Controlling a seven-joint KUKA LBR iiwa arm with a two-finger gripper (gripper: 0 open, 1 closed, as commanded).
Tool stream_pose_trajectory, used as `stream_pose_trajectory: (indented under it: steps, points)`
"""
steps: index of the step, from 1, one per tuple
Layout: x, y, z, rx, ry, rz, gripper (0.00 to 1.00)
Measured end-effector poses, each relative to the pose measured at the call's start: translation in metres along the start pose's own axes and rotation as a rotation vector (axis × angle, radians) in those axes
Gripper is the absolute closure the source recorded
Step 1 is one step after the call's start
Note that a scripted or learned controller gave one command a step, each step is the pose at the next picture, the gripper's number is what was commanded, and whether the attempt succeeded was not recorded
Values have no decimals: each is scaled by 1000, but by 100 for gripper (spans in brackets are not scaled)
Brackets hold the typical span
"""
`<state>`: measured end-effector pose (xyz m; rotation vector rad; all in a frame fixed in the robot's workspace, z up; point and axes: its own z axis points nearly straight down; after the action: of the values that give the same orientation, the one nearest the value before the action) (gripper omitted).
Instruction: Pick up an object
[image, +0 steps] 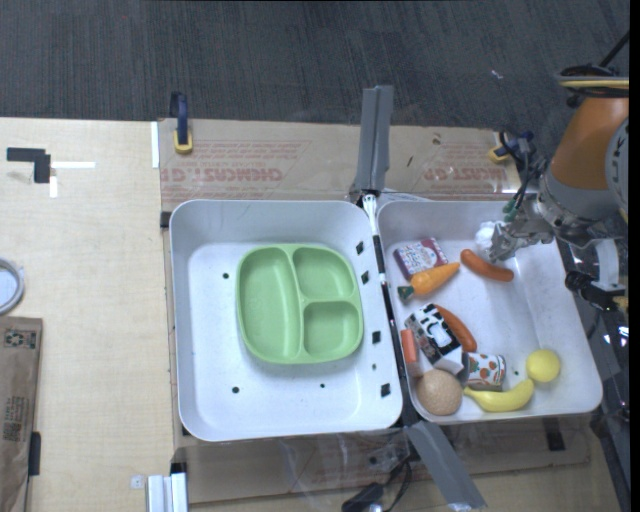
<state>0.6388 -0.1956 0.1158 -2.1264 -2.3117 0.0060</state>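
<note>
My gripper (503, 243) hangs at the back right of the right bin (570, 330), just above the right end of an orange-red sausage (486, 266). Left of it lie a carrot (431, 280) and a pink packet (419, 256). Toward the front sit a black-and-white carton (432, 334), a second sausage (458, 326), a small printed can (484, 371), a brown egg-shaped thing (438, 392), a banana (500, 397) and a yellow lemon (543, 366). I see nothing held between the fingers.
The left bin (200, 330) holds a green divided plate (299, 303). A grey post (375, 140) stands behind the gap between the bins. Clamps (181, 125) sit on the cardboard at the back. A roll of tape (8, 288) lies at the far left.
</note>
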Motion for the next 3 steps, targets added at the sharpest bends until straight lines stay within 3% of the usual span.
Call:
stream_pose_trajectory:
  steps: [1, 2, 3]
  points:
    - [0, 0, 0, -2, -1, 0, 0]
    - [11, -9, 24, -2, 1, 48, 0]
    - [10, -9, 14, -3, 0, 47, 100]
